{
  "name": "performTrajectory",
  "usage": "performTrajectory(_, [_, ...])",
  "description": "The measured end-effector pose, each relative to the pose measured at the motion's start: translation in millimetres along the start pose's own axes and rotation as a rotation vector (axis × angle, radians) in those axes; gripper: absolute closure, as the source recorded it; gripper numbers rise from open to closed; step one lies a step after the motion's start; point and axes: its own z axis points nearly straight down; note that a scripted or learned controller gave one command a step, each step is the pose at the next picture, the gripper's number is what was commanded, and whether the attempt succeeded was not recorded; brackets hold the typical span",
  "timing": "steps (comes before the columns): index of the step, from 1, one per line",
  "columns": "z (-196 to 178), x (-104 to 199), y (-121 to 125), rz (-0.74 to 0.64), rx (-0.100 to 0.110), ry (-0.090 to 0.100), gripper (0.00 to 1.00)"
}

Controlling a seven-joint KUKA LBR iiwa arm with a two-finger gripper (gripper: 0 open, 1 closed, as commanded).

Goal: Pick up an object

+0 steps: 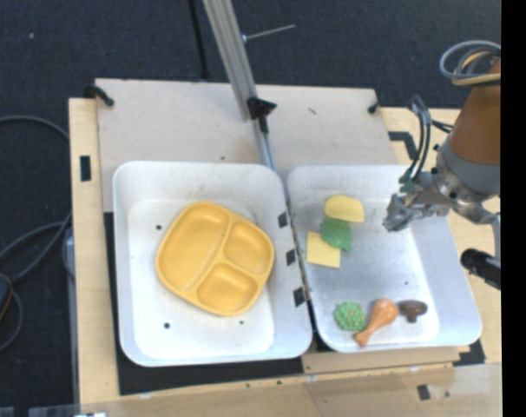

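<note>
Toys sat in right bin (437, 259); my gripper (396, 218) hovered near yellow piece (344, 208), grip state unclear. Best: center over piece, descend straight.

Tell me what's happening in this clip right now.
A grey robot arm with an orange band reaches in over the right white bin, its tool above the bin's upper part, nothing visibly held. Toy food pieces lie there: a yellow wedge, a green leaf, a drumstick. The left white bin holds a yellow divided plate.
</note>
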Motion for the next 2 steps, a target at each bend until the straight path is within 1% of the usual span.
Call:
performTrajectory(1, [11,53,3,-0.003,0.004,0.003,1.00])
performTrajectory(2, [10,117,7,-0.006,0.004,0.004,1.00])
